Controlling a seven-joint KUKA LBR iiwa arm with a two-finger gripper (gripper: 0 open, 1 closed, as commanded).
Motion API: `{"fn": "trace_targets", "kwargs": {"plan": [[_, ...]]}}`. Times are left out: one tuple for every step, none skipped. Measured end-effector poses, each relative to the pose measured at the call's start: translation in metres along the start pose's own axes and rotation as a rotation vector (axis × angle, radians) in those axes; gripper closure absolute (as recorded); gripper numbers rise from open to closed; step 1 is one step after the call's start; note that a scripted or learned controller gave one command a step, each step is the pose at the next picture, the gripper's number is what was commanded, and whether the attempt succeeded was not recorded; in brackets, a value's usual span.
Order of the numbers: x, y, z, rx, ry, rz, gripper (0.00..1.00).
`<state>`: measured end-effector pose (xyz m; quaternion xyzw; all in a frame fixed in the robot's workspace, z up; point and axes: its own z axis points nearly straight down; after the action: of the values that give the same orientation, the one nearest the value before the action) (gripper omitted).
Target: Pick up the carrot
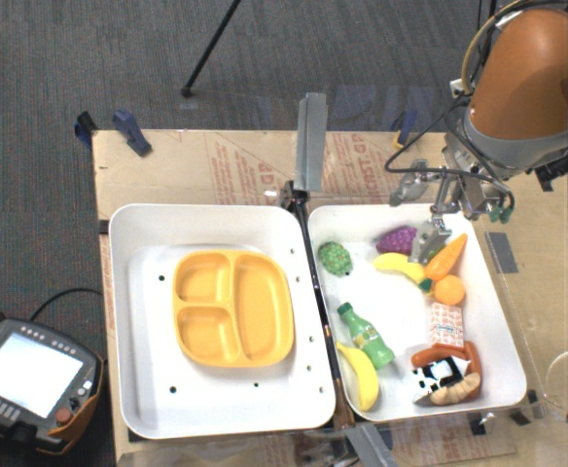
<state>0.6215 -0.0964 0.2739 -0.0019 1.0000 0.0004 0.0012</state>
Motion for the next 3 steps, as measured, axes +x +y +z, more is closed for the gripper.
{"fn": "trace_targets", "kwargs": {"plan": [[0.011,-0.039,0.094,-0.002,0.011,0.105,0.00],[0.014,-0.078,0.175,0.000,-0.003,0.223,0.00],[0.039,-0.073,0.186,-0.001,0.002,0.321,0.00]]}}
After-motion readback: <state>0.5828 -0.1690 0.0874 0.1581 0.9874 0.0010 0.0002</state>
